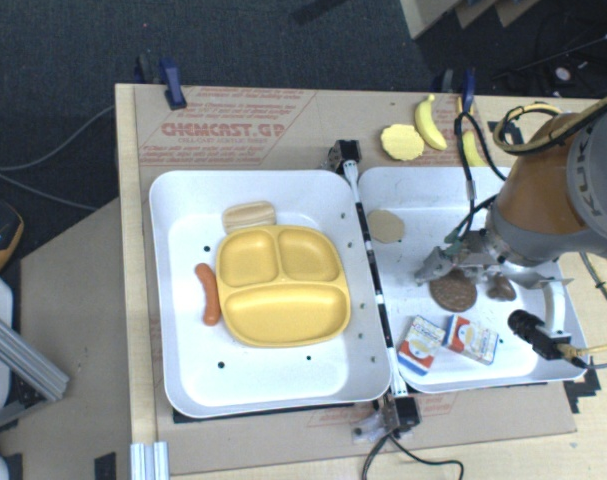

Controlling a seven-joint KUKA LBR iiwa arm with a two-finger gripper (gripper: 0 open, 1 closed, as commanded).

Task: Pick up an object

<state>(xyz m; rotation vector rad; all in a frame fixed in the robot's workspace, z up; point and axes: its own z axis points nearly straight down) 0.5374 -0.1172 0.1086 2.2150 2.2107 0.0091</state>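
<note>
Now the claw (453,266) is hovering over the brown patty (453,293) in the right bin (423,190); its grip is unclear, so next it needs lowering onto the patty.

Both bins (183,368) white. Divided plate (281,285) yellow; sausage (209,294) orange-red; bread slice (249,214) pale tan. Round patty (453,292) dark brown; disc (387,226) beige. Two cartons (449,338) white with red and blue print. Banana (430,123) yellow. Bench (223,128) tan (red lettering). Arm (553,193) grey with an orange band.
</note>
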